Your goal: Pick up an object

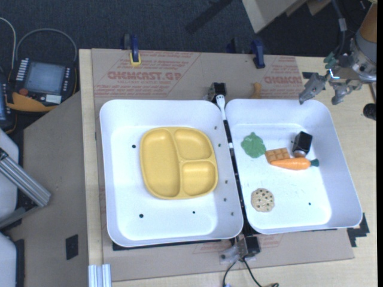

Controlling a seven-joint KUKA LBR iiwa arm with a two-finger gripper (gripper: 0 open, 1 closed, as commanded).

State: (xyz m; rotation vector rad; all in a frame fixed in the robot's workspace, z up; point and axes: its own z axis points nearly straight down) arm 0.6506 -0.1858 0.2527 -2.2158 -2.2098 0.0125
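Note:
The right bin [335, 208] holds a green leafy toy [254, 144], a brown waffle piece [276, 155], an orange carrot [292, 164], a small black block [301, 142] and a cookie [262, 200]. My gripper [325, 93] hangs over the bin's far right corner, up and to the right of the black block. Its two fingers [311, 91] are spread open and nothing sits between them. The carrot touches the waffle piece and lies just below the black block.
The left bin [119, 208] holds a yellow divided plate [178, 162]. Blue clamps [134, 48] grip the cardboard's far edge. A teach pendant [42, 79] lies off the bench at the left.

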